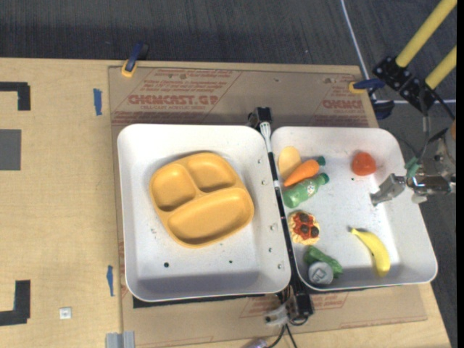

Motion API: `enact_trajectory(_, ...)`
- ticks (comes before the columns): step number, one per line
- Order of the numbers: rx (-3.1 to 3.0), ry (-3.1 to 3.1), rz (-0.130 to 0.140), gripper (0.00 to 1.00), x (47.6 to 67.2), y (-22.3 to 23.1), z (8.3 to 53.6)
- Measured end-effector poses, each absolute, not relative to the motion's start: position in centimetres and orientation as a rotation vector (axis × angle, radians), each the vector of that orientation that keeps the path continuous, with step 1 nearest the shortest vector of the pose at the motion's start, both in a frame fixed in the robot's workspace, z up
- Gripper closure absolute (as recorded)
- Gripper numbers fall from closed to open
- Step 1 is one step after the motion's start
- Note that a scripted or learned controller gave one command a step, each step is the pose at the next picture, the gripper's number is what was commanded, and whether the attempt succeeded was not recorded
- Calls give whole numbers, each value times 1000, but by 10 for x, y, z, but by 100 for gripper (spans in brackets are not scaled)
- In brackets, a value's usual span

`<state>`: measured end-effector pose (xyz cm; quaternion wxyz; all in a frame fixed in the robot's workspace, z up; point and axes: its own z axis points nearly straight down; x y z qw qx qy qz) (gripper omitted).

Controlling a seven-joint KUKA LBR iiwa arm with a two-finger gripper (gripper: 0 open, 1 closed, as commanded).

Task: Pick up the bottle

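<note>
Item: green plastic bottle [305, 190], lying on its side in the right-hand shallow white bin [415, 263], close to that bin's left wall and directly under a small orange toy carrot [301, 171] that rests across or against it. Other contents, placed from the bottle: a pale yellow rounded piece [288, 157] just above the carrot; a round yellow-and-red toy with dark spots [304, 225] just below; a green can-like object with a silver end [320, 267] further below, near the bin's front edge; a yellow toy banana [374, 249] to the lower right; a red tomato-like toy [364, 163] well to the right. The left-hand white bin [138, 216] holds a yellow three-compartment plastic plate [201, 197]. Gripper [388, 189]: at the right bin's right side, well apart from the bottle; grey metal fingers [382, 193] appear low over bare bin floor with nothing between them, though whether they are spread or closed cannot be told at this size. Step in hand, by judgement: approach, no grasp yet made. Next move calls for travel leftward across the bin to the bottle, fingers aligned across its narrow body, and care to avoid catching the carrot lying on top.
</note>
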<state>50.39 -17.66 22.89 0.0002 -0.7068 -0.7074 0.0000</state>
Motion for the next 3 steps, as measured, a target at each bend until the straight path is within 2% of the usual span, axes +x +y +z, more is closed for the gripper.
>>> enact_trajectory(1, -2221, -2225, -1, 100, 505, -176, 239)
enact_trajectory(2, -2132, -2314, -6, 100, 516, -166, 87)
enact_trajectory(3, -1711, -2643, -2, 100, 527, -136, 87)
